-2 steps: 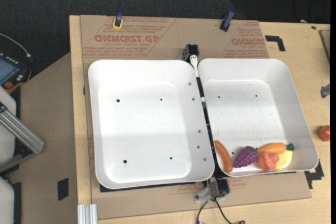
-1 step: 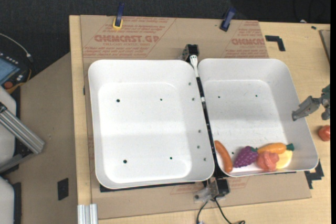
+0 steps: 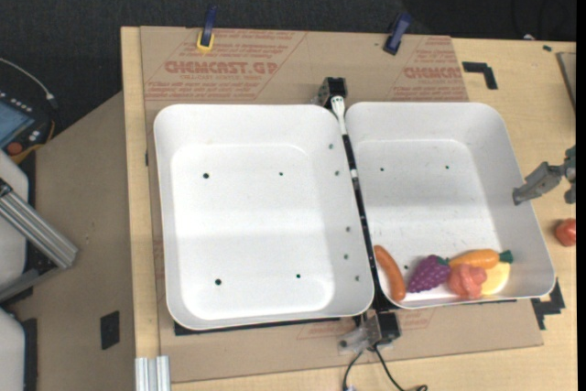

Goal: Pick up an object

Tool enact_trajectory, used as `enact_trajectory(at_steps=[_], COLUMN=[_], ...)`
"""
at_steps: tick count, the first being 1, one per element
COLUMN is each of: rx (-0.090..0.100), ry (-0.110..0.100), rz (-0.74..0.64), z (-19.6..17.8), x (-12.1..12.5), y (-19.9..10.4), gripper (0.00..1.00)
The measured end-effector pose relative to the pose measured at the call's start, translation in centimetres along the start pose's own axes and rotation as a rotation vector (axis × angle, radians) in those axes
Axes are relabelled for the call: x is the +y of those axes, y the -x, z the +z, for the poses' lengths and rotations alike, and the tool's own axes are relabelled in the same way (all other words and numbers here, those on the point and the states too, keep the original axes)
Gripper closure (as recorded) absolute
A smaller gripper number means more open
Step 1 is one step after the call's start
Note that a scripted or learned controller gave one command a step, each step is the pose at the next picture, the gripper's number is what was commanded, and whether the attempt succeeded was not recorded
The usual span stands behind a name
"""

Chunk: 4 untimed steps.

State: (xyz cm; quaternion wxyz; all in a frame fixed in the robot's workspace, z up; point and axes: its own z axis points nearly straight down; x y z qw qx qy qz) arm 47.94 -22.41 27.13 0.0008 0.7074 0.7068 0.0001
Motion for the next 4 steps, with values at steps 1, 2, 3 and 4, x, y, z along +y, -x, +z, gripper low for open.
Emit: enact_trajectory(at_steps=[1, 2, 3, 4], rx=[0.007, 0.001, -0.002, -0.001], ry=[-0.013, -0.001, 0.003, 0.001], rz=[-0.002, 0.0, 0.0, 0.0], z=[11.5, 10.8, 14.3, 14.1], x=[-0.2, 0.0, 3.5, 3.3], y=[-3.7, -3.4, 0.1, -0.1], gripper=[0.0, 0.0, 0.0, 0.0])
